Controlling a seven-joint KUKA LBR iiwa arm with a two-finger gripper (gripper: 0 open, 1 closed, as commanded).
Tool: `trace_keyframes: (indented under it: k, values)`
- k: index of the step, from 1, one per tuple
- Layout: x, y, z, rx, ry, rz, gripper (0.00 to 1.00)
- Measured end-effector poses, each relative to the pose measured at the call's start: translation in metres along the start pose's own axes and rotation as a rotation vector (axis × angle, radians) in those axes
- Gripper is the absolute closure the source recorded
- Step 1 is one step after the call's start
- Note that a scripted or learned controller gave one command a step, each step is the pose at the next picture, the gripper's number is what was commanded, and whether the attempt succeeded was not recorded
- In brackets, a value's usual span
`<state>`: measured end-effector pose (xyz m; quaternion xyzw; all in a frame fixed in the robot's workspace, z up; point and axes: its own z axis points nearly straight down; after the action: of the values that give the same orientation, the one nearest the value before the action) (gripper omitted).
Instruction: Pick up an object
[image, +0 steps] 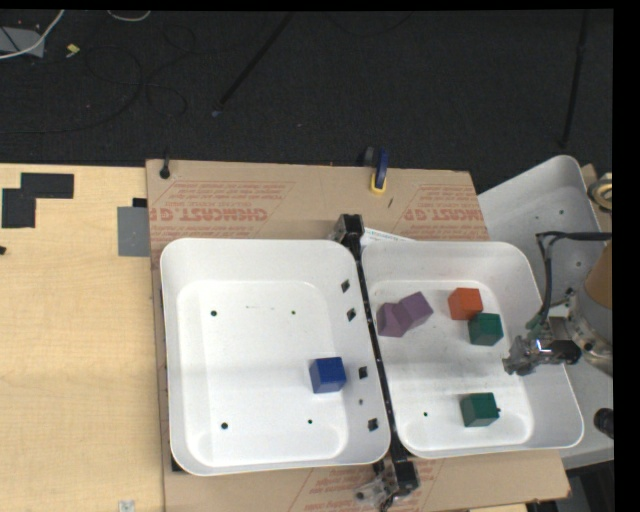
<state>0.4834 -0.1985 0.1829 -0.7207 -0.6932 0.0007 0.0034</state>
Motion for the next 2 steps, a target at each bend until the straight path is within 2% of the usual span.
trace_keyframes:
  k: [2]
  values:
    - [-0.0015, 0.0006, -0.0188, -0.001, -0.001, -0.002, 1.00]
